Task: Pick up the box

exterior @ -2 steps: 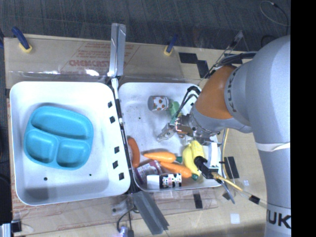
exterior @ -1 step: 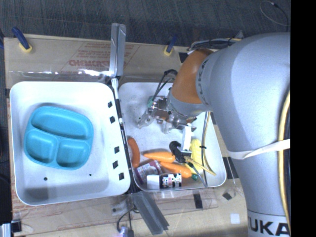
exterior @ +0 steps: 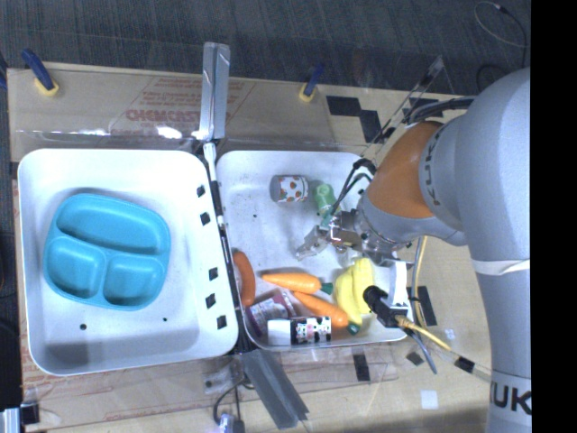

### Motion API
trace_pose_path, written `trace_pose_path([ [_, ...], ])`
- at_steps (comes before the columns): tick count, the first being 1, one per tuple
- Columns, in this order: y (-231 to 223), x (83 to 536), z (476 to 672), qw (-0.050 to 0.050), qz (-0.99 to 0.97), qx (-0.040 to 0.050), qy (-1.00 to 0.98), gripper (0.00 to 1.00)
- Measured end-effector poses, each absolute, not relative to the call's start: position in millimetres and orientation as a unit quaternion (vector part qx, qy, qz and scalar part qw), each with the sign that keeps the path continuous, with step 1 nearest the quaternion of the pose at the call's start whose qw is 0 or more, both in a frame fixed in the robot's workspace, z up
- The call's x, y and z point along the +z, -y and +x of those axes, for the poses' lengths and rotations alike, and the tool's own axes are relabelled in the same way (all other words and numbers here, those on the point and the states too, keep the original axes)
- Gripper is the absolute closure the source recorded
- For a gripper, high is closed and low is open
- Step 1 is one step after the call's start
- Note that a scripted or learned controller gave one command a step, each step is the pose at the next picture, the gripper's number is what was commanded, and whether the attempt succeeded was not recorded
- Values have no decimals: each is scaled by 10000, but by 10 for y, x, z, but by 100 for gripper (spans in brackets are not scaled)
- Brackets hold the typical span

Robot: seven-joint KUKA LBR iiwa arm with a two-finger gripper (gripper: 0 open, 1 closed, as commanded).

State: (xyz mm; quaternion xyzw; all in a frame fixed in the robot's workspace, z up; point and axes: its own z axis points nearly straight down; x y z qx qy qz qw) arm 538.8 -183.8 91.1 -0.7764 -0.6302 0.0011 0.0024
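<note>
Box (exterior: 303,330): white with black spots, lying flat against the near wall of the right bin (exterior: 236,177), below the pincer (exterior: 315,241) and apart from it. Between the two you see two carrots (exterior: 292,280); a banana (exterior: 354,292) lies below and right of the pincer. A small tin (exterior: 289,188) sits above and left of it. Pincer: low over bare bin floor, holding nothing you can see; its spread cannot be told. Far left of it, a blue tray (exterior: 108,249) rests in the left bin (exterior: 36,179).
</note>
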Motion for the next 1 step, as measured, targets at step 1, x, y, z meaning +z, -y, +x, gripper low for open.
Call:
trace_pose_path([
  [1,1183,913,6058,16,-7745,9,6326,0],
])
